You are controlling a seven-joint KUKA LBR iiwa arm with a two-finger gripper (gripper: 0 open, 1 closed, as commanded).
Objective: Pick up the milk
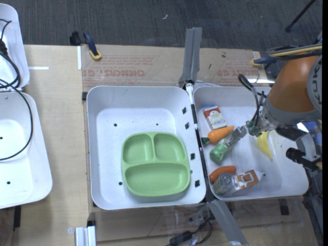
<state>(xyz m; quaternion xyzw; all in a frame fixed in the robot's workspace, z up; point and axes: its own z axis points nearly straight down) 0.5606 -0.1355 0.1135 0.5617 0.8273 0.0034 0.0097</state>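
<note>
While the grey arm [294,86] is reaching in from the right, its pincer [252,127] is hanging low over the right bin [287,183], and I cannot tell how it is set. The milk [215,118], a small white and red carton, is lying near the back of that bin, just above the carrot [220,134]. A green bottle [225,145] is lying beside the carrot. A green plate [155,164] is sitting in the left bin [102,137].

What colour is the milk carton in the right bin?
White with a red and orange label, as far as the camera view shows; the milk carton lies near the right bin's far-left corner.
</note>
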